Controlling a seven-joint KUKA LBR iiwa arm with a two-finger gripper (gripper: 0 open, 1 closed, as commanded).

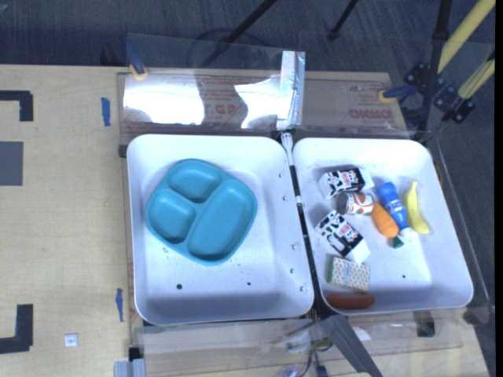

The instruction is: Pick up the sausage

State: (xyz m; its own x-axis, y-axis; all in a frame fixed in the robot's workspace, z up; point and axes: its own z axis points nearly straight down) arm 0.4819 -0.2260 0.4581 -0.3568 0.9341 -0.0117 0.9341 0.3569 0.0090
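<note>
The sausage (350,300) is a small reddish-brown link lying along the near wall of the right bin (440,281). Just above it sits a small speckled packet (350,274).
The right bin also holds two black-and-white cartons (343,181) (339,231), a small can (357,203), a carrot (384,221), a blue bottle (391,203) and a banana (416,208). In the left bin (157,289) lies a blue divided plate (203,209). A clear panel (212,93) stands behind.
</note>
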